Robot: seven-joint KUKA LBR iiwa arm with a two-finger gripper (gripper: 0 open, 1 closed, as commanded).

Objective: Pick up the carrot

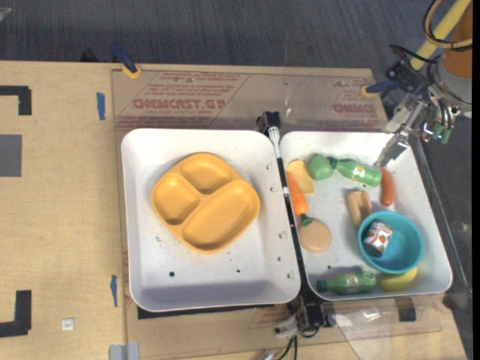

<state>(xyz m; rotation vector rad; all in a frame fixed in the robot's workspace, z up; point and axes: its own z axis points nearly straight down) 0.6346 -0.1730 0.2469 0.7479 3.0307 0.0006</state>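
The carrot [298,196] is a slim orange piece with a green stub at its near end. It lies along the left wall of the right bin [435,223], between a pale yellow piece [300,175] and a tan disc [316,236]. My gripper [391,151] hangs over the bin's far right part, well to the right of the carrot. Its tip is just above a red-orange sausage-shaped piece [387,187] and the cap end of a green bottle [357,172]. Nothing shows in its grasp.
The right bin also holds a green pepper [321,166], a brown bread roll [358,205], a teal bowl [390,243] with a small can inside, a second green bottle [346,282] and a yellow fruit [401,278]. In the left bin [142,261] sits a yellow divided plate [205,201].
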